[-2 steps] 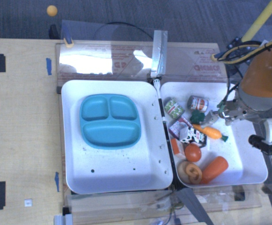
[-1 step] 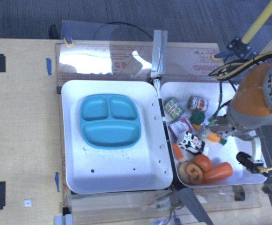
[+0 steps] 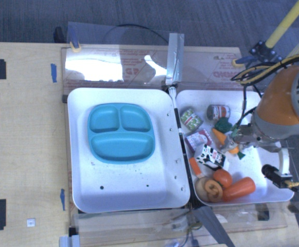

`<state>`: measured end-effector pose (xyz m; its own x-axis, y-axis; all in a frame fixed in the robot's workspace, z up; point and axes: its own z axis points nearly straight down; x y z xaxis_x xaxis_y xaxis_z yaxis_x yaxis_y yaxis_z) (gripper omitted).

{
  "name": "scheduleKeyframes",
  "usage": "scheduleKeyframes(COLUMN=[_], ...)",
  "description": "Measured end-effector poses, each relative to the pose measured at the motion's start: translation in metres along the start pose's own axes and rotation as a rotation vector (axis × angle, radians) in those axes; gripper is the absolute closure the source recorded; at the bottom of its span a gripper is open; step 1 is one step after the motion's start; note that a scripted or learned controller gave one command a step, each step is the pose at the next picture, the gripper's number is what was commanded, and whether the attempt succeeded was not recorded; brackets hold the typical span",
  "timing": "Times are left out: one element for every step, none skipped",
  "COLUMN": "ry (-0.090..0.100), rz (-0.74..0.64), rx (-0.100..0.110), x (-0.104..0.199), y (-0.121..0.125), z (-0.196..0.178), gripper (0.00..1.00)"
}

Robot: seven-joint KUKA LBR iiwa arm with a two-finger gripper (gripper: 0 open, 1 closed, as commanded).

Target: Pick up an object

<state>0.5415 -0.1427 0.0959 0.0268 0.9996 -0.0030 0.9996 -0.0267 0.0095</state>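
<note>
The loose heap of small toy food items point(image 3: 213, 156) lies in the right-hand shallow white bin point(image 3: 273, 189), crowded toward that bin's left wall. In the heap: a small green-and-white packet point(image 3: 191, 119) at the upper left, a short tin can with a red-and-white label point(image 3: 218, 111) just beside it to the right, a dark green piece point(image 3: 223, 125) below the can, a pale pink wrapped packet point(image 3: 199, 138), a black-and-white patched toy point(image 3: 210, 157) in the middle, a round red tomato-like piece point(image 3: 222, 178), a tan round piece point(image 3: 211, 189) touching it from below, and a long orange-red carrot-shaped piece point(image 3: 239, 188) lying near the bin's lower wall.

The gripper point(image 3: 238, 142) sits low at the heap's right edge, near a small orange piece point(image 3: 219, 136) (its tips are lost against the clutter, so whether it is spread or closed I cannot tell, nor whether anything is between them). Above it rises the grey arm with its orange band point(image 3: 279, 99).

The left-hand shallow white bin point(image 3: 87, 189) bears a light blue three-compartment plastic plate point(image 3: 121, 132), lying flat.
</note>
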Motion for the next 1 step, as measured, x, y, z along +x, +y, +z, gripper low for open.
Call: scheduleKeyframes(ry=[0.004], rz=[-0.002], rx=[0.005], x=[0.0578], y=[-0.0011], z=[-0.1075], gripper=[1.0])
